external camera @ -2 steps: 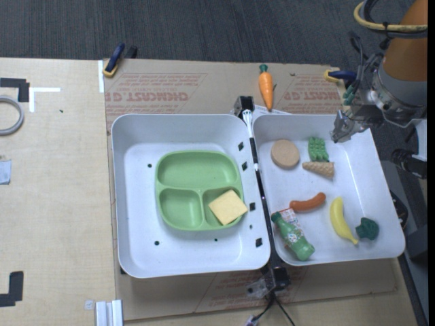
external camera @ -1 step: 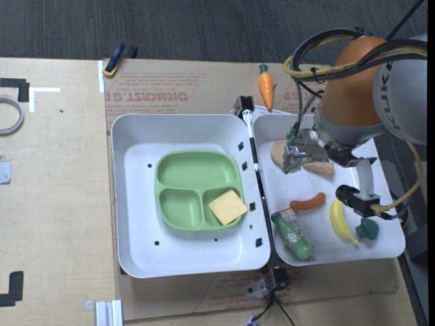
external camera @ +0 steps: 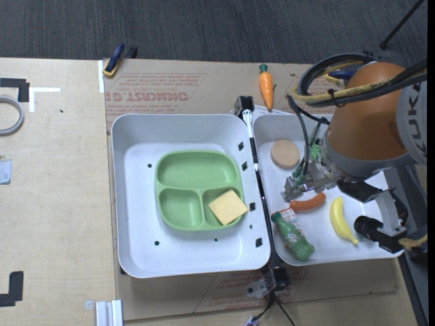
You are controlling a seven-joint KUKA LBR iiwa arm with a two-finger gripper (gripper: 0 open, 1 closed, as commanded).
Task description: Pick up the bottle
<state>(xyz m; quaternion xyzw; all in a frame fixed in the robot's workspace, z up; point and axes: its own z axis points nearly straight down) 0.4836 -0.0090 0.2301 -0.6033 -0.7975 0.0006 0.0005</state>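
The bottle (external camera: 293,235) is green with a red-and-white label near its neck. It lies on its side in the front left corner of the right bin (external camera: 326,250). My gripper (external camera: 299,185) hangs over the middle of that bin, a short way behind the bottle and just above an orange sausage (external camera: 308,202). The bulky orange and grey wrist covers most of the gripper. Nothing of the bottle is between its fingers.
In the right bin lie a round tan cookie (external camera: 285,153) and a yellow banana (external camera: 342,221). The left bin (external camera: 136,182) holds a green divided plate (external camera: 197,189) with a yellow cheese block (external camera: 227,207). A toy carrot (external camera: 265,87) lies on the cardboard behind the bins.
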